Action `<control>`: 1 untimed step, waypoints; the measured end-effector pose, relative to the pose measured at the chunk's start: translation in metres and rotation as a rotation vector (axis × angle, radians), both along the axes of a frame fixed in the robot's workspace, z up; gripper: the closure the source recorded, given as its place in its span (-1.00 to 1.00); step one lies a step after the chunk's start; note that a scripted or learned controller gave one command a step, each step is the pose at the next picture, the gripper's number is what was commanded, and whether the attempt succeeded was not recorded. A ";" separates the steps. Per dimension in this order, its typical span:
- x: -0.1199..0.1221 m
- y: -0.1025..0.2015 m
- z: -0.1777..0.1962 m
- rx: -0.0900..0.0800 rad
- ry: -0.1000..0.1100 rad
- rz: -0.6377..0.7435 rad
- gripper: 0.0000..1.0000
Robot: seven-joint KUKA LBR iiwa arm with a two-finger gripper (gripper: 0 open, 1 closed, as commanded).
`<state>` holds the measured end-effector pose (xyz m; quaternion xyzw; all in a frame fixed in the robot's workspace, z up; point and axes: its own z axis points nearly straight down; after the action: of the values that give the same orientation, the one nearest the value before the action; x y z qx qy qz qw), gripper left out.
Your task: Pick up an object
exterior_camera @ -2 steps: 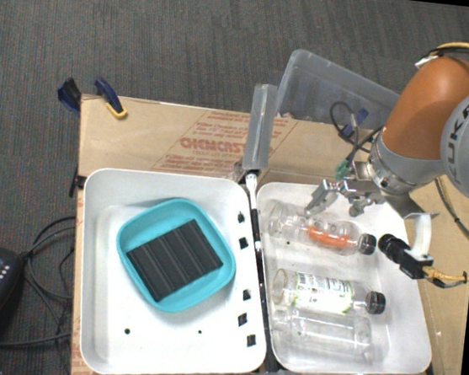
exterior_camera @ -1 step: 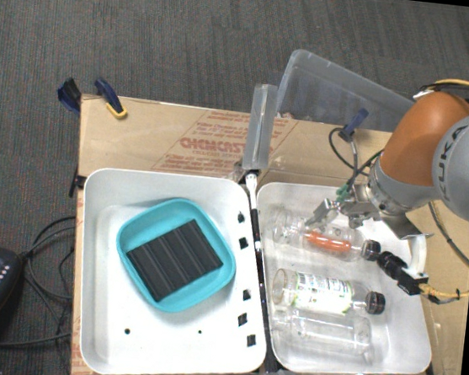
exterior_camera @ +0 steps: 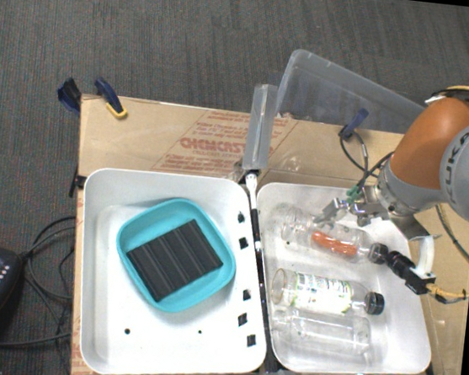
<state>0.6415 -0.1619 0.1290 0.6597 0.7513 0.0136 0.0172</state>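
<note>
Here, orange-filled bottle just beneath the end effector, grip state impossible to tell.

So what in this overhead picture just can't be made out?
- Gripper: small and cluttered, so whether it grips anything is unclear.
- Clear plastic bottle with an orange object inside: contents too blurred to identify.
- Clear bottle with white label and black cap: print too small to read.
- Transparent empty bottle: outline faint against the right white bin.

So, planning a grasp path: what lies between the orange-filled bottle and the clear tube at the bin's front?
In the camera view, the labelled bottle with a black cap lies between the orange-filled bottle and the clear tube.
</note>
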 end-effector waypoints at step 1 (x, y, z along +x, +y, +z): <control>0.005 0.011 0.009 0.016 -0.005 0.010 1.00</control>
<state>0.6466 -0.1505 0.1379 0.6560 0.7544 0.0213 0.0138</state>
